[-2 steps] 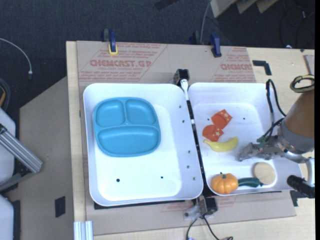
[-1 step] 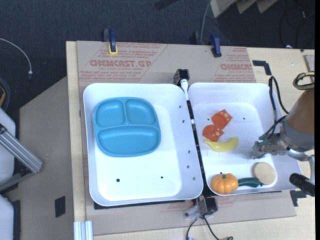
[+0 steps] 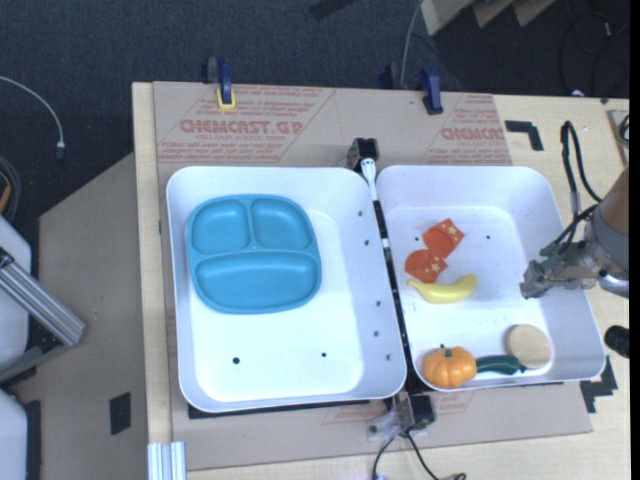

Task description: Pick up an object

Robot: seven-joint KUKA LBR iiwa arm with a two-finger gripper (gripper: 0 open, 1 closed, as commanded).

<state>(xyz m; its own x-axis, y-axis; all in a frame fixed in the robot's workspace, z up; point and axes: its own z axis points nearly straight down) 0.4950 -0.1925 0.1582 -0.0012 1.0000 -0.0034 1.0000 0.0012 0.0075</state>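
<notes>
1. Yellow plastic banana: lies flat near the middle of the right-hand shallow white bin, clear of the gripper.
2. Two red plastic pieces: one squarish, one rounder, touching or nearly touching each other, just above the banana toward the table's far edge.
3. Orange plastic pumpkin: sits at the right bin's near edge, toward the divide between the bins.
4. Dark green elongated item: lies just beside the pumpkin, between it and a round beige disc near the bin's near-right corner.
5. Grey two-finger gripper: positioned over the right bin's right side, apart from the banana and above the beige disc in the view. No object is visible between the fingers; whether they are open or closed cannot be determined.
6. Blue plastic divided plate: three compartments, resting in the far-left part of the left-hand shallow white bin.
7. Table: brown board surface with red lettering, carrying both bins side by side; two blue clamps grip its far edge.
</notes>
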